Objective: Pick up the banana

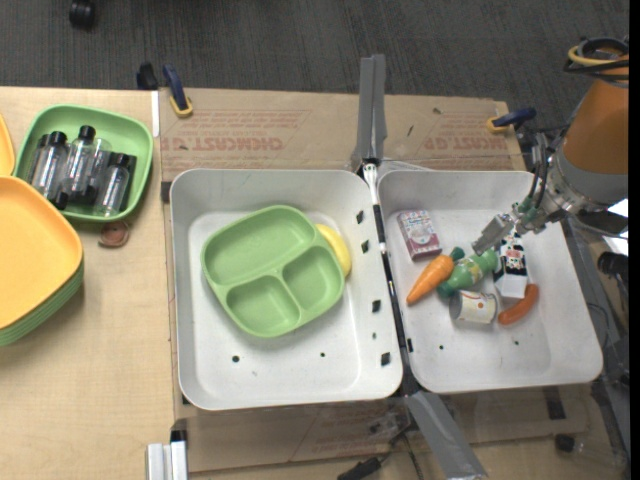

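Banana [338, 248]: yellow, in the left bin [200, 368], mostly hidden under the right edge of a green divided plate [272, 283]; only a curved sliver shows, close to the bin's right wall. Plate lies tilted in the middle of the left bin, three compartments up.

Right bin [480, 368] holds a cluster toward its upper middle: pink-and-white small box [419, 234] at upper left; orange carrot [431, 277] lying diagonally below it; green item [468, 271] touching the carrot's top end; small white cup on its side [476, 307] just below; a small black-and-white bottle [513, 268] upright to the right; red-orange sausage-shaped item [519, 305] beneath the bottle.

End effector [500, 230]: over the right bin, above the cluster near the bottle and green item, well apart from the banana. Fingers too small and blurred; cannot tell how wide they stand. Nothing visibly held. Orange band of the arm [600, 128] at the right edge.

Bench [120, 368], left side: a stack of yellow-orange plates [35, 268]; a green tray [90, 163] holding several dark-capped clear bottles [80, 173].
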`<state>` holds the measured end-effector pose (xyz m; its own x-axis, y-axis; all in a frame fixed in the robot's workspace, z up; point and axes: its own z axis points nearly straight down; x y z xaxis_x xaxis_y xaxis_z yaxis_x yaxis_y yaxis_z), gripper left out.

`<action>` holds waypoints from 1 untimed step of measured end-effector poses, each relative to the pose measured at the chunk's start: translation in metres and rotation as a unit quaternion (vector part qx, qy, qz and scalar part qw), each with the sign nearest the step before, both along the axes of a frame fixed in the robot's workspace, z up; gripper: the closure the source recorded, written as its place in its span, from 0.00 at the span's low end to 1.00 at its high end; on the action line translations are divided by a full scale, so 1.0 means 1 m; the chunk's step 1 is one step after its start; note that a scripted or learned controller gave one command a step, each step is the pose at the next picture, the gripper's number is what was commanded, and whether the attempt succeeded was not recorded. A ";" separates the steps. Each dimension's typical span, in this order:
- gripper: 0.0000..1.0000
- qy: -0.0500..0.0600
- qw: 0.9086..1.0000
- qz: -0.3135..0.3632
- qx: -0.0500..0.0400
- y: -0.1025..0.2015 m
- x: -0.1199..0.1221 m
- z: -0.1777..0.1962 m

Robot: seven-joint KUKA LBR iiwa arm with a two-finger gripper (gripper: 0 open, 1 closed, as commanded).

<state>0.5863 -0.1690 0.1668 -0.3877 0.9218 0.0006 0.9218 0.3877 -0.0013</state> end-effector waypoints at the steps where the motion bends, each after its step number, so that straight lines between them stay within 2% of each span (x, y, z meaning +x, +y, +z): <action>1: 0.00 -0.001 0.997 -0.080 -0.001 -0.029 0.073 -0.075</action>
<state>0.6592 -0.1984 0.0919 -0.2364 0.9717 -0.0011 0.9717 0.2364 0.0004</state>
